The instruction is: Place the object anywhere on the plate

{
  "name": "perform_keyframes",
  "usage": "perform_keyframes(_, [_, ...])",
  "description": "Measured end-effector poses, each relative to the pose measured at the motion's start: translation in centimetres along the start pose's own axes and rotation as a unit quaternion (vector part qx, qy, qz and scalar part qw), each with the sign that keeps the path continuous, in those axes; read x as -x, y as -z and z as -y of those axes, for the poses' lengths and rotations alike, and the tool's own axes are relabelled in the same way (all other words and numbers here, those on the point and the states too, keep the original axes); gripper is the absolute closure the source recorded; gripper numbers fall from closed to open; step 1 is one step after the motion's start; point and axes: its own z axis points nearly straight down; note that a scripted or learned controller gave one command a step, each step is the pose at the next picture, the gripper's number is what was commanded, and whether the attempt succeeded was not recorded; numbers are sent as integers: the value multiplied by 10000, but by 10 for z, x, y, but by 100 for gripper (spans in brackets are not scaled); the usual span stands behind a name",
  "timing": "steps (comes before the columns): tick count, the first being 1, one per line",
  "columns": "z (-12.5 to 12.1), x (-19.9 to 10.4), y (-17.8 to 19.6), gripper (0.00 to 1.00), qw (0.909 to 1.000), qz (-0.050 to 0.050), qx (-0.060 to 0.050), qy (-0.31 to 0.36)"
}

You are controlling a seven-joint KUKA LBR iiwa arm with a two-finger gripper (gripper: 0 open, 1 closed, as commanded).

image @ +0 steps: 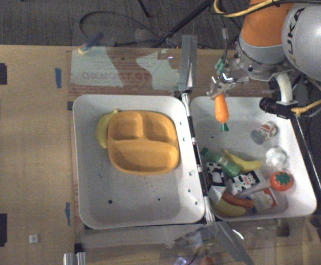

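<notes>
— What is the gripper point(220, 90) doing?
— Pinching the carrot point(221, 109) by its top; it hangs over the right bin point(306, 203), leaf end down.
— And the plate point(143, 141)?
— Orange, sectioned, lying in the left bin point(88, 203), well apart from the carrot.
— Around them?
— A wooden bench point(27, 164), dark carpet point(38, 12) behind.
</notes>
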Motion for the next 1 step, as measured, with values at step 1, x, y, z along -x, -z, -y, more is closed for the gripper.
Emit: perform_keyframes(1, [-4,-18,23,100,9999,4,4,145])
